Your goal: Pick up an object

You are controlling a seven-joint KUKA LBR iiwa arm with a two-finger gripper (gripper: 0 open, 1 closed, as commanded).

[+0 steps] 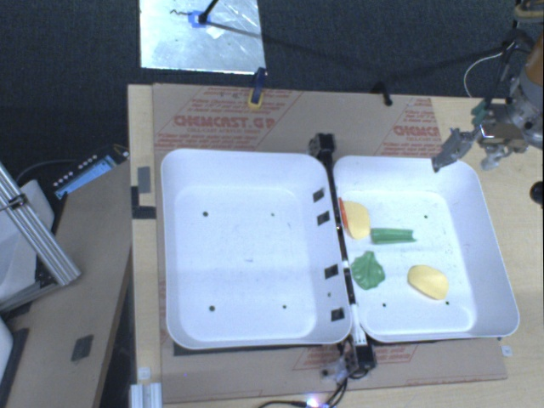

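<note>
Inside the right bin (489, 228): four small, light objects, claw (466, 150) above its far rim.
Claw stands wide, holding nothing; yellow lump (427, 281), nearest the bin's front, looks rigid and smooth; grip across its narrow middle.

Well to the left of the pincer (469, 150) and higher in the view, a shiny silver sheet (202, 22) lies on a dark carpet floor (68, 66). Below and left of the pincer, a brown cardboard sheet (238, 117) with red print covers the light wooden bench (140, 143). Far left of the pincer stands an aluminium frame bar (34, 228), beside a side table (76, 313) in pale wood.
</note>
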